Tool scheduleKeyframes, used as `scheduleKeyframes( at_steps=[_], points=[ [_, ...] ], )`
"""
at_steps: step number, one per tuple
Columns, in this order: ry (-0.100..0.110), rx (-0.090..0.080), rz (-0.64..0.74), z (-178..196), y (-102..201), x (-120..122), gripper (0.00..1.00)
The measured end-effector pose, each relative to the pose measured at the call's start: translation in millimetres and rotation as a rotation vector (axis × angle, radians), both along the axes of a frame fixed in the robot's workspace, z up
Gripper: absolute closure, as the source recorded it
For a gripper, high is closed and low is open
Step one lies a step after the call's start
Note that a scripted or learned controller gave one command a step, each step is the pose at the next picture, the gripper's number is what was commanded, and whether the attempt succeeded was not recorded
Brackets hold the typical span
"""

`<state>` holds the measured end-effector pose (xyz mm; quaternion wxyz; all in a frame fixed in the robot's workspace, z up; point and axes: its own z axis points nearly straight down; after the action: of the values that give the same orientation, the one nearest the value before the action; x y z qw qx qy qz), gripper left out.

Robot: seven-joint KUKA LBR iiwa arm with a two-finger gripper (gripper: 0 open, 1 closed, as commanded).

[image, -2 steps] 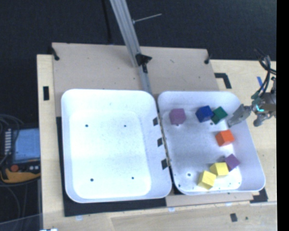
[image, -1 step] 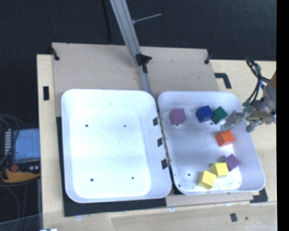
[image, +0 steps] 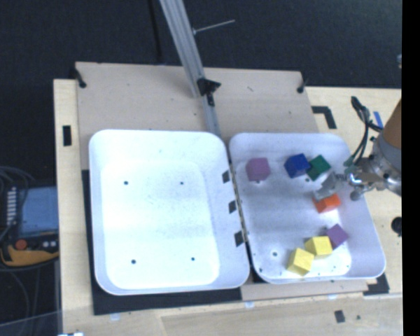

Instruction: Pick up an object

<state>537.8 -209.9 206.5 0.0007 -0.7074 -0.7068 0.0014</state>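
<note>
The counter [image: 182, 96] carried two shallow white bins side by side. The left bin [image: 161, 208] had nothing to grasp in it; every candidate lay in the right bin [image: 266, 215]. The arm [image: 388, 142] reached in from the right, and its claw [image: 339, 183] hung over that bin's right side, just above the orange block [image: 327, 203] and close to the green block [image: 319, 165] and blue block [image: 296, 164]. Whether the claw was apart or together could not be told.

The likeliest failure was a crowded grasp: green and blue touched each other, so a descent there could nudge one aside or catch a corner and lose both. The orange block sat near the bin wall, where the claw could strike the rim. The purple block [image: 257, 168] stood alone; the two yellow blocks [image: 309, 253] and small purple piece [image: 337, 234] clustered tightly.

No brand, label or readable writing appeared anywhere.
</note>
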Motion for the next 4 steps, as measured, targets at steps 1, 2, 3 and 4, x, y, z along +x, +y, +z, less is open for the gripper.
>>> scheduleKeyframes(
  at_steps=[1, 2, 3, 4],
  points=[
    [0.002, 0.002, -0.001, -57, 9, -3, 0.00],
    [-0.008, -0.001, -0.008, -42, 7, 0, 1.00],
    [-0.011, -0.003, 0.004, 22, 7, 0, 1.00],
    [-0.005, 0.000, 0.004, 30, 5, 1, 1.00]
  ],
)
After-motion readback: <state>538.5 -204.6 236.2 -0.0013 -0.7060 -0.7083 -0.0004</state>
